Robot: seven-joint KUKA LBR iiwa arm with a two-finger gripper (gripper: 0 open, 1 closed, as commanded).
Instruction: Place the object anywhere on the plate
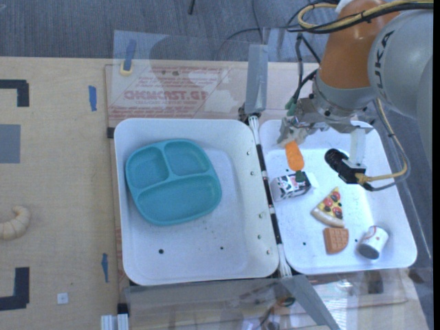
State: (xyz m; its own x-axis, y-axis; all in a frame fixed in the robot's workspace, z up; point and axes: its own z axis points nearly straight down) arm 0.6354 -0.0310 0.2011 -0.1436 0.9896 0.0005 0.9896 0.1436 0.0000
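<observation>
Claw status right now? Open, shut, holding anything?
Claw: over the right bin's upper left part, just above the orange carrot-like piece. Open or shut cannot be told, and no hold on the piece is visible.

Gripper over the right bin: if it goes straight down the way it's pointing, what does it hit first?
Most likely the small orange carrot-shaped toy, which lies just under the two-finger gripper. Depth is unclear from this slanted view, so it could instead meet the shallow white right bin's floor beside it.
</observation>
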